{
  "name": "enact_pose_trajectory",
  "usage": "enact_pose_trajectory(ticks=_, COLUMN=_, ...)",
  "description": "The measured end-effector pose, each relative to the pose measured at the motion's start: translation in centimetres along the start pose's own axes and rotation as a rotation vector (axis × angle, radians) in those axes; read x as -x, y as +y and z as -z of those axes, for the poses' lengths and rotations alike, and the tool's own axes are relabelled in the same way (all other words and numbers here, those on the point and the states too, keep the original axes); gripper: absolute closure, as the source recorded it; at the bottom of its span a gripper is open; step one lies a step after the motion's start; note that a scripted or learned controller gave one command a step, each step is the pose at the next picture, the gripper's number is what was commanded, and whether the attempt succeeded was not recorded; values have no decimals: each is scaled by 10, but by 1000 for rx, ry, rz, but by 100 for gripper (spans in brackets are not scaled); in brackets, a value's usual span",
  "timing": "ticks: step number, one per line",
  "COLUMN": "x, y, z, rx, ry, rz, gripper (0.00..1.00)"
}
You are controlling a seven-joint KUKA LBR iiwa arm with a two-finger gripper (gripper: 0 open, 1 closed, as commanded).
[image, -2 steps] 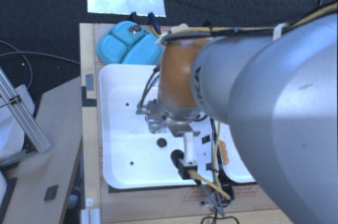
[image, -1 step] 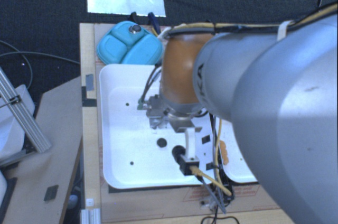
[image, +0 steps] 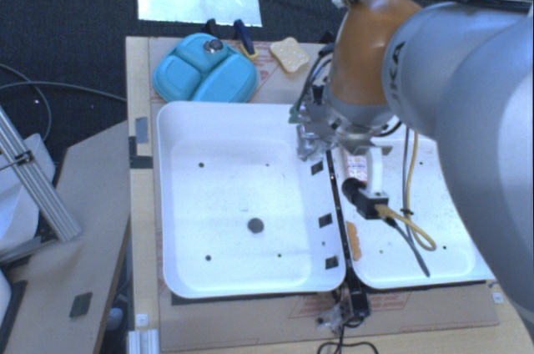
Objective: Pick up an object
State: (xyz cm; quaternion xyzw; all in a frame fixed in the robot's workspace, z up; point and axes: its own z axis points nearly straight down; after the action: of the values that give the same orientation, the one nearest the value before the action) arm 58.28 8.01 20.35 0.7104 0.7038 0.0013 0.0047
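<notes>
One small dark disc lies on left bin floor, down-left of gripper, which hangs over bins' shared edge. Can't tell gripper state, arm blocks it. Next move prob. needs reach left and down; disc round, no long axis.

Small dark round disc flat on left bin floor, lower middle.

arm reaching in from right | tool lowered
</notes>
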Motion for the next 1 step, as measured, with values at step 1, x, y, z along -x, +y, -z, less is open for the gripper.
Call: enact_pose_trajectory(ticks=1, x=73, y=-56, z=6, rx=-10, ry=5, rz=3, gripper=100)
